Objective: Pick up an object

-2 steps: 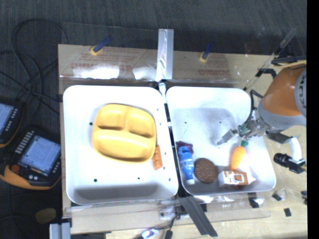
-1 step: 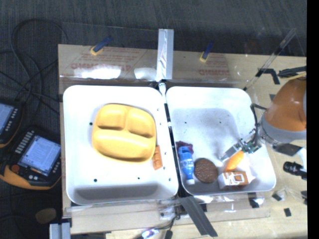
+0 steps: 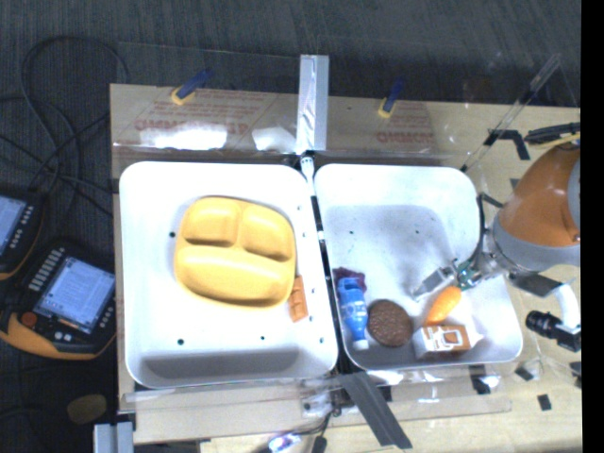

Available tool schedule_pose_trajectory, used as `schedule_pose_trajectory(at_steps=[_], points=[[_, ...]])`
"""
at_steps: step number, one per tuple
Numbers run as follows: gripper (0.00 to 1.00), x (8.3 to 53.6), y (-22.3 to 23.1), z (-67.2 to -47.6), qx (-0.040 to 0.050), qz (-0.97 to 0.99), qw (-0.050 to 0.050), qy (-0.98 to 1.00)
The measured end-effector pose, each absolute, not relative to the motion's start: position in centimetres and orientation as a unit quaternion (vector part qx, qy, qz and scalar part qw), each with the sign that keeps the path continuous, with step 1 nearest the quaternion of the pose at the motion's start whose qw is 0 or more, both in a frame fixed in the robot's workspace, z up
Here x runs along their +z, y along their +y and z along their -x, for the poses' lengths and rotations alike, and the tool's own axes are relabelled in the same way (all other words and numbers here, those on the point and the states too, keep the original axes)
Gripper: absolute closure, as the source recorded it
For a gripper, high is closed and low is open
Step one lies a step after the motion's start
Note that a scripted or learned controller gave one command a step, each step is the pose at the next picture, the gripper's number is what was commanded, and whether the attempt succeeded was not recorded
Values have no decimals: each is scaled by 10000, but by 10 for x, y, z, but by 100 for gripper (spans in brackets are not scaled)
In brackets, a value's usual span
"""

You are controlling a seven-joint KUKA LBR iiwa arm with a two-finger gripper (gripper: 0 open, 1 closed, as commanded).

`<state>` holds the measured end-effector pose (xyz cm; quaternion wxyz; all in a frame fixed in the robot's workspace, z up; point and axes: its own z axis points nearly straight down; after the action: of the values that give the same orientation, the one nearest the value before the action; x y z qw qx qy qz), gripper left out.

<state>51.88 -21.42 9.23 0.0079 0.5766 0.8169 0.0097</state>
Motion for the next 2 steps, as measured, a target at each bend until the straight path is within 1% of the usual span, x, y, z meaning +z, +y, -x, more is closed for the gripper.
schedule_pose_trajectory(at_steps=[1,2], points=[[0,91,-211,-506,17,-5386,102,8425],[100,100,-209,-508,40,-5380,102,8429]])
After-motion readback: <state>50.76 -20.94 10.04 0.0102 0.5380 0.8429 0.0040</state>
